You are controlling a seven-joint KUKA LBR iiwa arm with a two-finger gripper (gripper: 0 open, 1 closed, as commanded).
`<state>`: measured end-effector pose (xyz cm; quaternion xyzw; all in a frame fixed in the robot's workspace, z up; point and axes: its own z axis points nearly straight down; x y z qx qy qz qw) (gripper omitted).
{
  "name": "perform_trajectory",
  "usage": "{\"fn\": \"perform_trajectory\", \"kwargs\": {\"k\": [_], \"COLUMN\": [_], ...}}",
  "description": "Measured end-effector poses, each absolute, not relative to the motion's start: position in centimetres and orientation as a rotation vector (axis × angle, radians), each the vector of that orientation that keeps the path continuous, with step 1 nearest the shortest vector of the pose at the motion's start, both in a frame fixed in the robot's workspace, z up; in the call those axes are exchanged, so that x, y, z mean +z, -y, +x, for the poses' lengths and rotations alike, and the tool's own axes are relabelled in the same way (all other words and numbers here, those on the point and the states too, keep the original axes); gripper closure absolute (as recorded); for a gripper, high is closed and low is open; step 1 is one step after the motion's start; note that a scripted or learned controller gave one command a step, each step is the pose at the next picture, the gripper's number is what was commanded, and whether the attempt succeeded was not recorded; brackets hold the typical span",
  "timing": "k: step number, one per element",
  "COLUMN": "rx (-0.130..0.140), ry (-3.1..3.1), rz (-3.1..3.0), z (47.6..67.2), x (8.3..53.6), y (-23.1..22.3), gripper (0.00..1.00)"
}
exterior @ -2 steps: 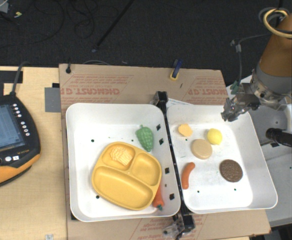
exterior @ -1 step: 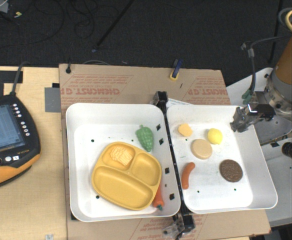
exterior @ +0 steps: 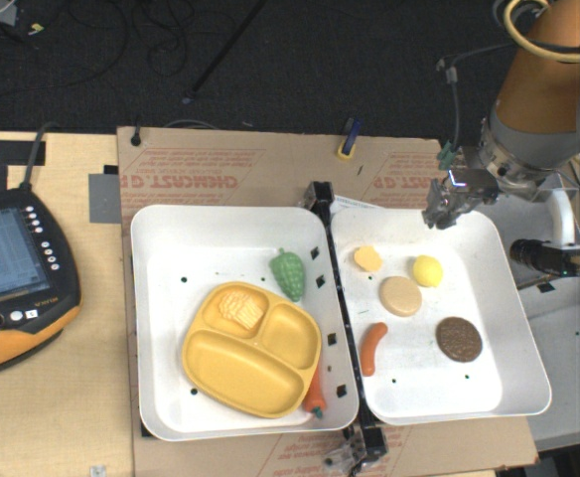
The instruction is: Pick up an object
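Observation:
My gripper point(exterior: 443, 210) hangs over the far edge of the right bin point(exterior: 513, 366), above and clear of the items in it. Nothing shows between its fingers. In the right bin lie a small yellow piece point(exterior: 367, 258), a yellow lemon point(exterior: 427, 271), a tan round biscuit point(exterior: 401, 296), a brown round cookie point(exterior: 459, 339) and a red sausage point(exterior: 372, 349). The left bin point(exterior: 161, 266) holds a yellow divided plate point(exterior: 252, 351), a green pepper point(exterior: 289, 273) and an orange carrot point(exterior: 315, 396) partly under the plate's edge.
A tablet-like pendant point(exterior: 17, 266) with an orange rim lies on the bench at the left. Cardboard point(exterior: 230, 167) lies under both bins. A blue-and-yellow clip point(exterior: 348, 140) sits at the cardboard's far edge. Cables run across the dark floor behind.

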<state>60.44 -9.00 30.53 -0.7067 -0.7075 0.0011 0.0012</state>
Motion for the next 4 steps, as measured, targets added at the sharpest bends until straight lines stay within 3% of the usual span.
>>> {"fn": "perform_trajectory", "kwargs": {"k": [1,2,3,4], "rx": [0.016,-0.007,0.007,-0.005], "ry": [2.211,2.228,2.213,2.228], "rz": [-2.210,-2.225,-2.222,-2.214], "z": [54.2,60.1,55.4,48.3], "x": [21.2,30.1,29.0,37.0], "y": [4.7,6.1,5.7,-0.1], "gripper": [1.00,1.00,1.00,1.00]}}
